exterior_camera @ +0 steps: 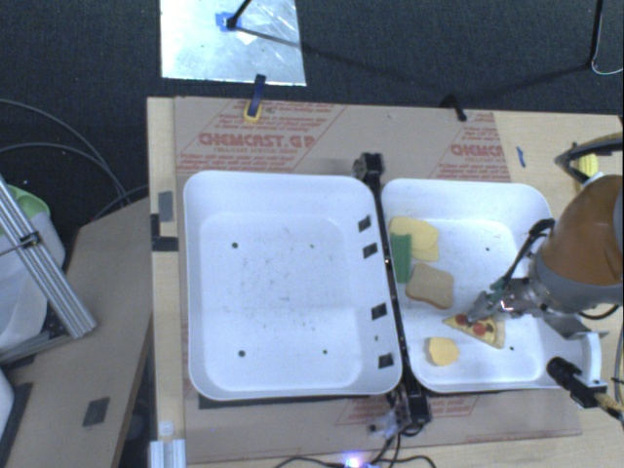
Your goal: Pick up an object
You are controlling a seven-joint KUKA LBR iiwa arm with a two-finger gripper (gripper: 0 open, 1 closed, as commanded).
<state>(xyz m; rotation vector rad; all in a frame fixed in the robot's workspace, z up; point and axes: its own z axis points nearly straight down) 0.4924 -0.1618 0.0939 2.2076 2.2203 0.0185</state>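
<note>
The right bin [468,195] holds several toy foods: a yellow piece with a green edge [414,239], a tan bread slice [430,286], a pizza slice [478,329] and a small yellow chunk [443,352]. My gripper [485,309] comes in from the right and sits low over the pizza slice's upper edge, just right of the bread slice. Its tips are dark and small against the bin floor.
The left bin [283,286] lies beside the right one, with black clips [375,252] along the shared rim. The arm's orange band [590,237] hangs over the right bin's right edge. A metal plate [232,27] lies beyond the bench.
</note>
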